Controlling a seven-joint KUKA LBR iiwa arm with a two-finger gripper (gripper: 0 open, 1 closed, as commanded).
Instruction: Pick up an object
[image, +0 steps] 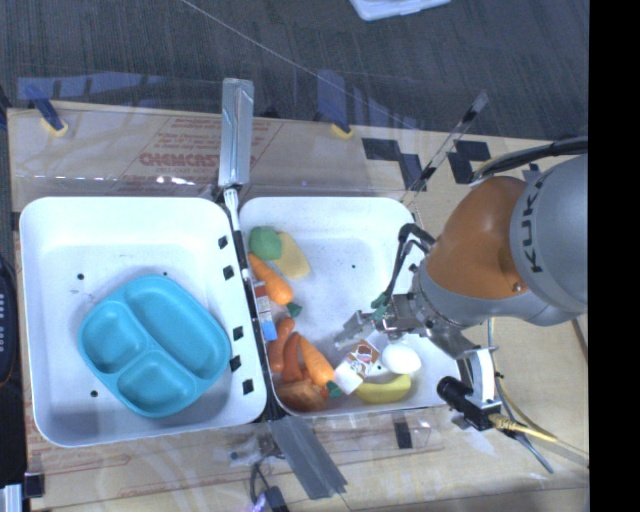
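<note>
I hover my gripper (362, 325), its state unclear, just above the egg (402, 359); crowded toy food risks a slip.

blue tray (152, 345), white bins (50, 240), orange carrots (272, 281), yellow banana (385, 390), green vegetable (265, 242).

The arm (500, 250) covers the right bin's (330, 215) right wall and corner. The tool's (375, 322) fingertips are too small and blurred to read. The carrots (300, 360) along the bin's left wall overlap, hiding the lowest items.
</note>
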